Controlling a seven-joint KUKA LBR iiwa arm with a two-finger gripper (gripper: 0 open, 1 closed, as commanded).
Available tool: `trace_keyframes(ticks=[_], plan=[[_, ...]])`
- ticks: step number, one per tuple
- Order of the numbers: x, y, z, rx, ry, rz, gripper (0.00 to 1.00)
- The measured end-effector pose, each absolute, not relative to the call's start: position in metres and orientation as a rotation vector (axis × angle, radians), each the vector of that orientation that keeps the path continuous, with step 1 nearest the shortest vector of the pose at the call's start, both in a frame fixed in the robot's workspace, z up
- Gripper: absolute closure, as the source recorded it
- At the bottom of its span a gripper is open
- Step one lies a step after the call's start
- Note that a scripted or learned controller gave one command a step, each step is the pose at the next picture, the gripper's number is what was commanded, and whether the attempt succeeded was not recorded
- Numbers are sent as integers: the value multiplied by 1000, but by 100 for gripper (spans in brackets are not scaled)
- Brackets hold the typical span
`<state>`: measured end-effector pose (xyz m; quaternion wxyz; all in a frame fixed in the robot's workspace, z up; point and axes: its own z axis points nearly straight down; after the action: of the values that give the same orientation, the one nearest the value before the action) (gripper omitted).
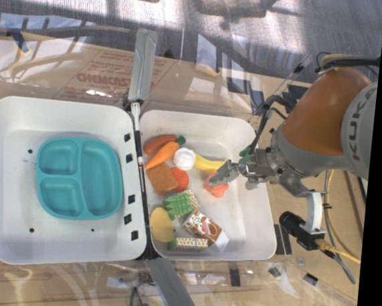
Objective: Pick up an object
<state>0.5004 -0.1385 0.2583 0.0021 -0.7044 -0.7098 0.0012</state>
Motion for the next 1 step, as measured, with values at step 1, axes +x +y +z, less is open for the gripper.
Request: trace_keyframes(ticks=[1], plan=[[549, -143, 177, -2109, -2320, 7, 0]])
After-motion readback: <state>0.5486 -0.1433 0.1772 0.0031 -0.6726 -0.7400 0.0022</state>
